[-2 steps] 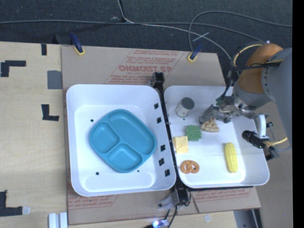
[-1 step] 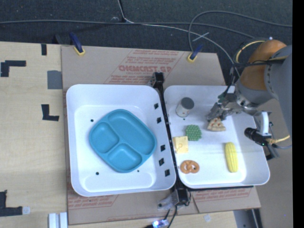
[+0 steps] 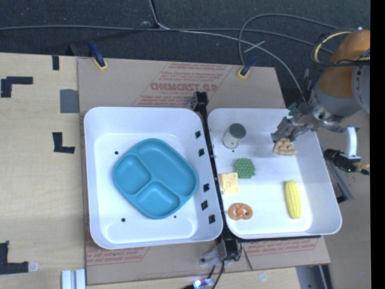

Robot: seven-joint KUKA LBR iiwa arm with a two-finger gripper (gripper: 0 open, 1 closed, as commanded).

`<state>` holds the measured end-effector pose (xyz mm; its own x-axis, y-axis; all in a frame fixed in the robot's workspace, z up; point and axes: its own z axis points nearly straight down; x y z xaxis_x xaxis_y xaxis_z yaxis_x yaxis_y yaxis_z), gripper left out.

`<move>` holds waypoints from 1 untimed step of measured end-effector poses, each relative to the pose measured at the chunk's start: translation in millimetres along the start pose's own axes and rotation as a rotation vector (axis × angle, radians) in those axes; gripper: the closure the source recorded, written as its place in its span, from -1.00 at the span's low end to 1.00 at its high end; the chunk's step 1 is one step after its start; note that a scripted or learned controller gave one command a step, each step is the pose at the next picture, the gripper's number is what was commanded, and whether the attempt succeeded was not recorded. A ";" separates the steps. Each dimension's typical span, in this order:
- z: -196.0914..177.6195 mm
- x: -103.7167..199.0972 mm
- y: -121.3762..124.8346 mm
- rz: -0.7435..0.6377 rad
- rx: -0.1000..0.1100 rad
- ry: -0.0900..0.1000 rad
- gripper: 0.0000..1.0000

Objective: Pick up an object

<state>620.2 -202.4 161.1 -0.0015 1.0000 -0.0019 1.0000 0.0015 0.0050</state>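
one fixed cam up high, looking down at a slant, both bins (image 3: 90, 161) mid-frame, worktop (image 3: 36, 179) filling the left, arm (image 3: 340, 80) coming in upper right, fairly wide shot

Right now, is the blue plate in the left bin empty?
Empty. The blue plate shows bare compartments; the corn and pretzel lie in the right bin.

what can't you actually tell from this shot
- The two-finger gripper, camera view: too small and dark to read open or shut, or whether it touches the tan waffle-like piece right beneath it.
- The grey and orange arm: cut off by the right edge.
- The small grey cylinder: too blurred to tell cup from can.
- The brown pretzel-shaped toy: detail too small.
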 end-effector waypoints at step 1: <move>-48.9 7.7 -4.7 0.000 0.002 0.001 1.00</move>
<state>615.2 -194.6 209.9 -0.0020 1.0000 -0.0009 1.0000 0.0020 0.0032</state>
